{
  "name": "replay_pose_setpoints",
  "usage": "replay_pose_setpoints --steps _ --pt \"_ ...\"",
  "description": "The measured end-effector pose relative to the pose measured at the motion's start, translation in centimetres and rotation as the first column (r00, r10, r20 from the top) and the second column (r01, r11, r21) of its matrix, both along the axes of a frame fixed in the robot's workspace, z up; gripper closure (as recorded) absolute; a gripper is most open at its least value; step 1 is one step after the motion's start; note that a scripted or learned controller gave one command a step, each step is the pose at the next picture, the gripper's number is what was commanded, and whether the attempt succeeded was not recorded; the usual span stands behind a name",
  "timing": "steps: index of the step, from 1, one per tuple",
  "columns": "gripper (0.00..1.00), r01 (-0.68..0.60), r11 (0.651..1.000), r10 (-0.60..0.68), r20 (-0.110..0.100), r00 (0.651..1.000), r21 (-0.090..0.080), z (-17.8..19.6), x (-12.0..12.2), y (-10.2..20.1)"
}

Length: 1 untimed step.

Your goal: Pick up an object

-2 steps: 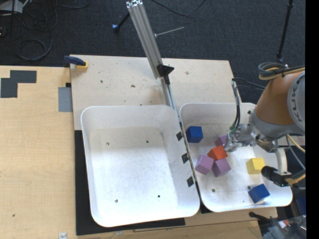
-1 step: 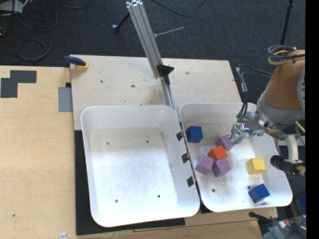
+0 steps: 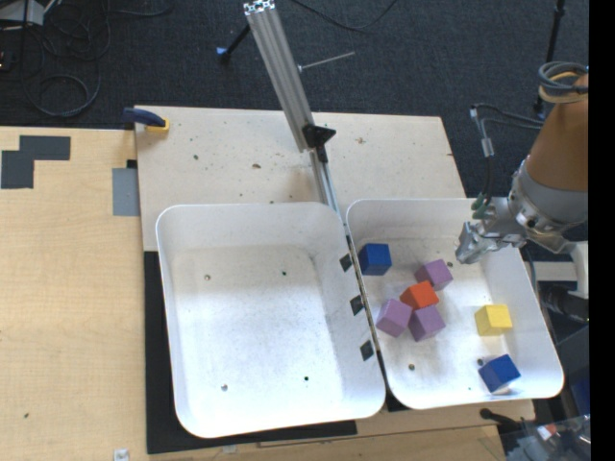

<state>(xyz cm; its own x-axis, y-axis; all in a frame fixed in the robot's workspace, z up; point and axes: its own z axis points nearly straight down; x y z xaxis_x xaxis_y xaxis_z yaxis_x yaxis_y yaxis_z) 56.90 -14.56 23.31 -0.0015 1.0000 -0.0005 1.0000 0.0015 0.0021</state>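
The right bin [image 3: 452, 209] holds several small blocks. A blue cube [image 3: 375, 257] lies near its left wall. Three purple blocks [image 3: 434, 275] [image 3: 394, 317] [image 3: 427, 323] cluster around an orange-red cube [image 3: 419, 296] in the middle. A yellow cube [image 3: 493, 319] lies to the right, and a second blue cube [image 3: 499, 373] sits near the front right corner. My gripper [image 3: 473, 245] hangs over the bin's right side, just right of the upper purple block, with nothing visible in it.
The left bin [image 3: 192, 229] stands beside the right one, divided by a rim with black clips [image 3: 354, 303]. A slanted aluminium bar [image 3: 288, 84] rises behind the bins. A blue-and-yellow clamp [image 3: 146, 119] lies at the bench's back left corner.
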Motion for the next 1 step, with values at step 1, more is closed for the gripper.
replay_pose_setpoints --steps 1 --pt "1.00 0.001 1.000 -0.001 -0.007 1.000 0.001 -2.93 -0.05 0.04"
